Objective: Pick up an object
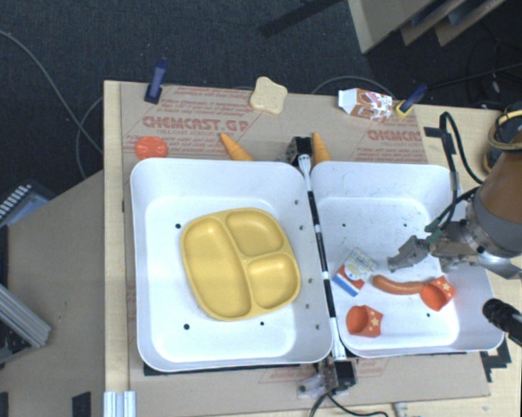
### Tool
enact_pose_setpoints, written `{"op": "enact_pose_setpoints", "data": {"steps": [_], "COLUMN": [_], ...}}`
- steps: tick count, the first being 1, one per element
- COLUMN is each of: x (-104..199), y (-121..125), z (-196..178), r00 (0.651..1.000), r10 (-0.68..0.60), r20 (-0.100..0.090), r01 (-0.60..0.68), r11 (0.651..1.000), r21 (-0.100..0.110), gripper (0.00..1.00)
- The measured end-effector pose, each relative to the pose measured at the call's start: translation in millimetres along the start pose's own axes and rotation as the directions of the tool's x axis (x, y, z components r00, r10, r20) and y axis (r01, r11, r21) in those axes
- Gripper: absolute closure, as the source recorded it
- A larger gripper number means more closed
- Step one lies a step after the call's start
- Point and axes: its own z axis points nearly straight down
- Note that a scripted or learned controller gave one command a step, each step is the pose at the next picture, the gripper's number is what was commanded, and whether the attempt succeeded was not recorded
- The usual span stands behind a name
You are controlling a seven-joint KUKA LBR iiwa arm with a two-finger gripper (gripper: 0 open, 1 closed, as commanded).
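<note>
The right bin (pixel 378 187) holds a reddish sausage (pixel 398 285) lying flat. An orange-red lump (pixel 437 293) touches its right end. A small white, blue and red carton (pixel 353 272) lies left of the sausage, and a red piece with a yellow mark (pixel 363 320) sits near the front wall. My gripper (pixel 406 256) hangs over the right bin, just above and behind the sausage, pointing left. I see nothing held in it. The grey arm (pixel 502 214) comes in from the right.
The left bin (pixel 156 242) holds a yellow divided plate (pixel 240 263). Behind the bins lie a bread slice (pixel 268 95), two carrots (pixel 235 147) (pixel 320 148), an orange disc (pixel 149 147), a blue clip (pixel 155 79) and a crumpled wrapper (pixel 367 102).
</note>
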Motion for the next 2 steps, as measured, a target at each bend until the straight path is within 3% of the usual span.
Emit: {"op": "enact_pose_setpoints", "data": {"steps": [1,2], "x": [18.9,-78.7], "y": [34.4,-8.5], "z": [116.3,116.0], "r00": [1.000,1.000], "r10": [-0.002,0.002], "r20": [0.000,0.003], "r01": [0.002,-0.002], "r11": [1.000,1.000], "r21": [-0.007,-0.008], "gripper": [0.00,0.00]}}
